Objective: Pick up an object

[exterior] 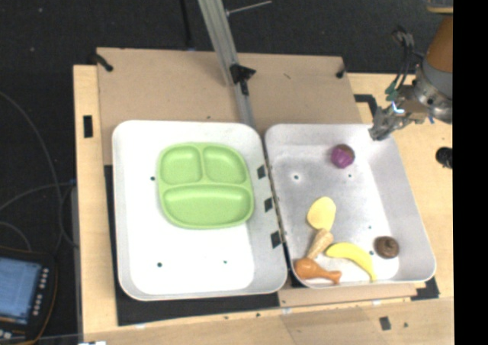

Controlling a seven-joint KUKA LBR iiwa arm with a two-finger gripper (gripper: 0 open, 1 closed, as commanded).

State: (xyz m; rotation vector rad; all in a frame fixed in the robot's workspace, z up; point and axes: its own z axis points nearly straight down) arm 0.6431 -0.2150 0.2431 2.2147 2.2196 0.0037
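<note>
Camera view: nearest the lens, along the right bin's [404, 183] front edge, lie an orange drumstick [317, 270], a banana [353, 256] and a brown doughnut-like piece [386, 246]; just behind them a yellow scoop-shaped piece [321, 221]. A purple ball [342, 156] rests near the back wall. The left bin [137, 259] holds a green divided plate [205, 185]. The hand [379, 131] hangs over the right bin's back right corner, above the desk [305, 84], carrying nothing; its finger spread cannot be told.
</note>
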